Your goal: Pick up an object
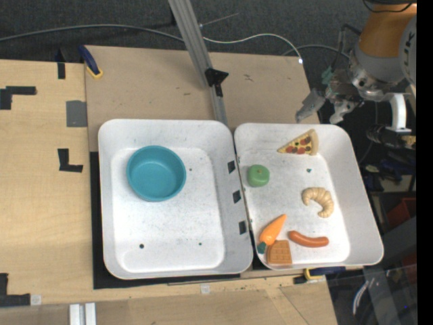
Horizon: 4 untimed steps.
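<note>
- Camera view: the end effector (pixel 323 105) hangs at upper right, above the right bin's (pixel 362 202) far edge, fingers spread and nothing between them.
- In that bin, right of centre: triangular pizza slice (pixel 300 143), green round piece (pixel 258 175), tan croissant (pixel 319 200), orange carrot (pixel 272 229), red sausage (pixel 308 239), brown waffle (pixel 279 252).
- Left bin (pixel 115 181): teal bowl (pixel 156 173).

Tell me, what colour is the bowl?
Blue-green, a teal bowl in the left bin, seen from the camera view.

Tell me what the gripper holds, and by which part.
Nothing. The gripper hangs open above the right bin's far edge, apart from the pizza slice.
</note>
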{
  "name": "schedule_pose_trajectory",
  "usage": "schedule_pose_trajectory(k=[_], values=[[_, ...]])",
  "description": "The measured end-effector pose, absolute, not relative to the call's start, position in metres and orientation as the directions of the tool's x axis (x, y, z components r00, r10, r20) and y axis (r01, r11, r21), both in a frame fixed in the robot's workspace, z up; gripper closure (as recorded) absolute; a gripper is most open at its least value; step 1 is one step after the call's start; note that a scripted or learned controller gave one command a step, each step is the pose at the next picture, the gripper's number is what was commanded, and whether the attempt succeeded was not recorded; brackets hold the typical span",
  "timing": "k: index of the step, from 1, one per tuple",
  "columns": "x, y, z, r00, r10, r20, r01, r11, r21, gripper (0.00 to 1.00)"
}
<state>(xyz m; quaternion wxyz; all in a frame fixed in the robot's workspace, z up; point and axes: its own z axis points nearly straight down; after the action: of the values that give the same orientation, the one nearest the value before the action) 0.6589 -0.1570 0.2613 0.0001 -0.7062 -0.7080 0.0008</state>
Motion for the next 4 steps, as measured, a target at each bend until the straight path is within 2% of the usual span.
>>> schedule_pose_trajectory(k=[1, 3, 4], values=[[0.659, -0.157, 0.261, -0.002, 1.000, -0.001, 1.000, 0.002, -0.002, 0.00], [0.653, -0.160, 0.159, -0.002, 1.000, -0.001, 1.000, 0.002, -0.005, 0.00], [0.662, -0.156, 0.107, -0.003, 1.000, -0.001, 1.000, 0.003, -0.005, 0.00]])
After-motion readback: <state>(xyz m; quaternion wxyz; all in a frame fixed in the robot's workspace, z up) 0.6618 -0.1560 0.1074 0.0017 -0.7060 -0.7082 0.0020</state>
